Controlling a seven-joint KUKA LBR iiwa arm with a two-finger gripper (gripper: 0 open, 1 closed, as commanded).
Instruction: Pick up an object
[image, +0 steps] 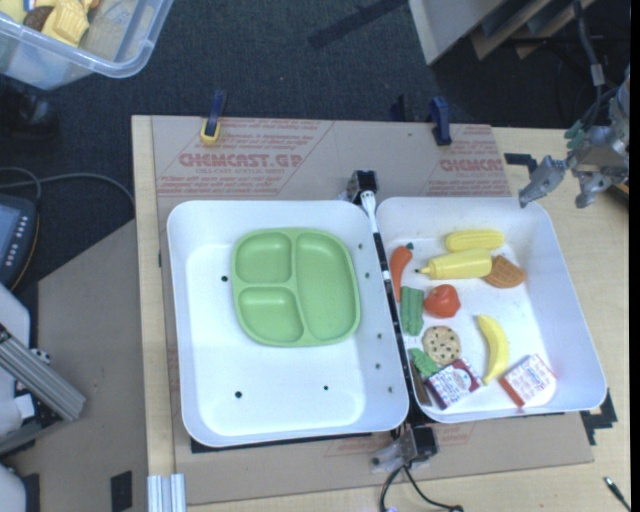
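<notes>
Right bin (575, 300), near to far: red-white packets (527, 379), banana (492, 345), cookie (441, 344), tomato (442, 299), mustard bottle (460, 265), corn cob (474, 240). Claw (563, 186) hangs off the bin's far right corner, fingers spread wide, holding nothing. Corn cob is the closest candidate, at about 8 o'clock from claw, long axis 3–9 o'clock.

The gripper (562, 187) is seen as a pale grey metal assembly with 2 short, angular fingers (534, 183) of the same dull grey. A blocky, lighter grey body is seen above them, with small dark recesses in it. Thin dark cables are seen running up from it along the frame edge.
</notes>
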